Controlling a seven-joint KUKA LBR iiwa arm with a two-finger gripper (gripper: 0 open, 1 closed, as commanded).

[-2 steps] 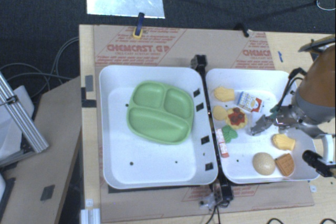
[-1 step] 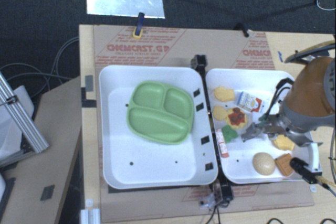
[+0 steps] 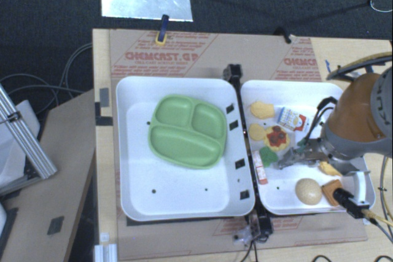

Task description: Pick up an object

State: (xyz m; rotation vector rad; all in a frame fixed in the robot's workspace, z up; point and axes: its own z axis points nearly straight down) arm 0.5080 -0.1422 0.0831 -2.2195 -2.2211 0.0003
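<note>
Reaching in over the right bin's (image 3: 270,204) right edge, the gripper (image 3: 287,160) hangs low beside toy food (image 3: 276,138); its grip I cannot tell

The tan cardboard sheet (image 3: 184,52) under the two white bins carries red printed lettering, "CHEMCAST GP", readable behind the left bin, with smaller red lines beneath it too fine to make out. The same red print repeats slantwise toward the right corner, only partly legible there.
</note>
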